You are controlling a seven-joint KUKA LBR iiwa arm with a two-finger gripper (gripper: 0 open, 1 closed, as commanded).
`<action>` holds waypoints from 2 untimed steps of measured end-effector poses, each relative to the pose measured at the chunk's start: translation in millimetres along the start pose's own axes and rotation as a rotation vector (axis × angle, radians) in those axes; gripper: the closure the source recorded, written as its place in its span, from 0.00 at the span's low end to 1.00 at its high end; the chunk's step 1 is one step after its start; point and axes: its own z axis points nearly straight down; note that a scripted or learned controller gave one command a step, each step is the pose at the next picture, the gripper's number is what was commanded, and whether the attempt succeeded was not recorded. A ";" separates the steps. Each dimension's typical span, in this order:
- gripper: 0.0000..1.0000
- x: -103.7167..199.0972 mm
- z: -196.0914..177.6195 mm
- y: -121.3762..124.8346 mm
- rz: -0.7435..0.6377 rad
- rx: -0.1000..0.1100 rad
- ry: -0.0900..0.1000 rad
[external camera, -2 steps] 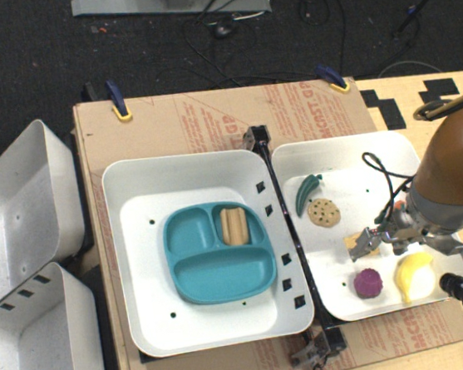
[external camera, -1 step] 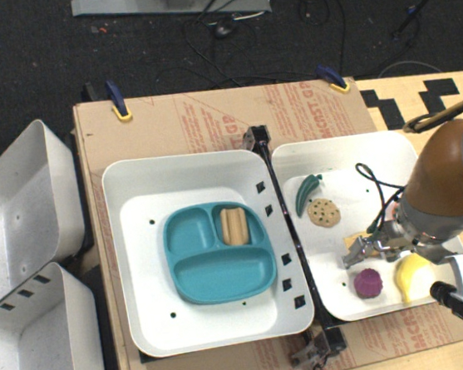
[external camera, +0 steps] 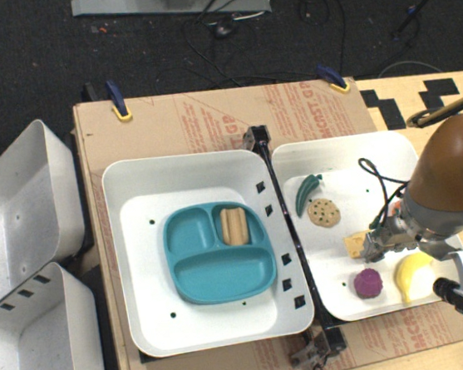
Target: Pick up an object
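From the fixed camera above the bench, I see 2 shallow white bins side by side. The left white plastic bin [external camera: 137, 233] carries a teal plastic tray with 3 compartments [external camera: 220, 253], and a tan wooden cylinder [external camera: 234, 226] lies in the tray's upper right compartment.

The right white plastic bin [external camera: 328, 153] carries the loose things. A green curved leaf-like piece [external camera: 306, 192] lies near its upper left corner, and a round tan cookie with dark spots [external camera: 324, 212] is just below it. A small yellow wedge like cheese [external camera: 355, 245] sits toward the middle, a round purple ball-like object [external camera: 367, 283] is near the lower edge, and a yellow lemon-shaped toy [external camera: 412, 274] is just beside it on the right.

The grey arm with the orange band [external camera: 452, 174] reaches in over the bin's right edge. Its two-finger gripper [external camera: 383, 243] is low over the bin floor, right next to the yellow wedge and above the purple ball. Whether it is apart or together, I cannot tell, and I see nothing clearly held.

To do this step well, I think the gripper should be centred over 1 object only, most likely the wedge, and go down straight, so that it does not push the ball or the lemon aside. It should close firmly before lifting.
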 end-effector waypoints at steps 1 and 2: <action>1.00 9.2 -47.8 4.2 -0.008 -0.003 -0.001; 1.00 9.3 -89.7 6.0 -0.007 -0.004 -0.002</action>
